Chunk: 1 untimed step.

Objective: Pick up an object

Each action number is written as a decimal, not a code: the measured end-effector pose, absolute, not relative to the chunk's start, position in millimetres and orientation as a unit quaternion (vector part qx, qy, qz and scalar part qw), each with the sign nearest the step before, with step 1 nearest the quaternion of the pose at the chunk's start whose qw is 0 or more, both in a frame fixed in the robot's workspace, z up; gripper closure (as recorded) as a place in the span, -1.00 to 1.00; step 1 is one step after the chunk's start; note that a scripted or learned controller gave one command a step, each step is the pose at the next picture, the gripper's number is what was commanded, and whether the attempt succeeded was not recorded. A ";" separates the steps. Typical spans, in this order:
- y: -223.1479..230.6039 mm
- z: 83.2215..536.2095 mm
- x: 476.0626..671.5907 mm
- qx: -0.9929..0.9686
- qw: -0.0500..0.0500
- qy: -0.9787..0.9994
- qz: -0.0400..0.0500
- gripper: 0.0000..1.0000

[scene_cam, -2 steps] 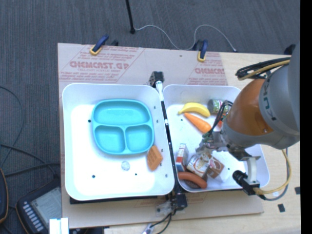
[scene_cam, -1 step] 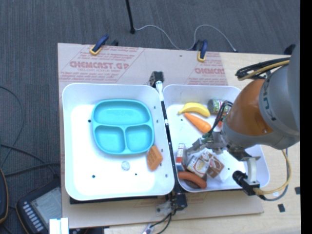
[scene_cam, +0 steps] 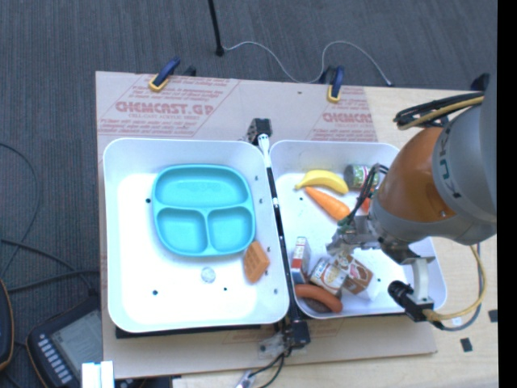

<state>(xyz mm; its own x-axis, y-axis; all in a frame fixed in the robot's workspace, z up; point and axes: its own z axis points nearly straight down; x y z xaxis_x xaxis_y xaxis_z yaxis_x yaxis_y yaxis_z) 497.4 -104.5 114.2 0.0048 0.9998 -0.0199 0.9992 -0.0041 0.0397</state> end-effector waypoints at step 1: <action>-104.4 114.0 497.2 0.709 0.021 0.705 0.007 -1.00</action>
